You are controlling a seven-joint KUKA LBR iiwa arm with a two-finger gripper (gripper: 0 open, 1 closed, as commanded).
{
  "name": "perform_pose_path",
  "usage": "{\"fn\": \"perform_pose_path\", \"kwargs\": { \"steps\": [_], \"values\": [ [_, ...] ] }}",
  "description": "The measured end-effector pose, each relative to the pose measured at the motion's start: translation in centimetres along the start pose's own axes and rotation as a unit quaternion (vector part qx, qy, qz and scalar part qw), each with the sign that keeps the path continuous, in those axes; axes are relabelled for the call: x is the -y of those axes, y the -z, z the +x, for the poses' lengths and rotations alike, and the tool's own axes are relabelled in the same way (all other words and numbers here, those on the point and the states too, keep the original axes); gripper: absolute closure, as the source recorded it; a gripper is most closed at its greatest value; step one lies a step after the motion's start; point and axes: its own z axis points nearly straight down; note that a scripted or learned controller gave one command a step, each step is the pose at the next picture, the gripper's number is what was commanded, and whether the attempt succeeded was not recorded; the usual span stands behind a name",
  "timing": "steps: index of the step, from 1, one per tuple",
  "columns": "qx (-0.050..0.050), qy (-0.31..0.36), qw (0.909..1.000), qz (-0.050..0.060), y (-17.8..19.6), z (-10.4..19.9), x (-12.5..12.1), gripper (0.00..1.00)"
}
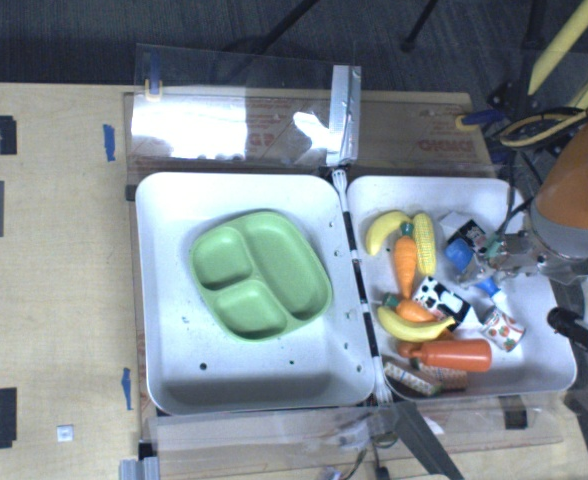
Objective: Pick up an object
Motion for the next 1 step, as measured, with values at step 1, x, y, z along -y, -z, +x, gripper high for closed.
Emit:
{"fn": "perform_pose_path", "kwargs": {
  "steps": [1],
  "values": [
    [0.000, -0.089, 0.9960, 0.002, 12.17, 4.37, 1.79, 1.00]
  ]
}}
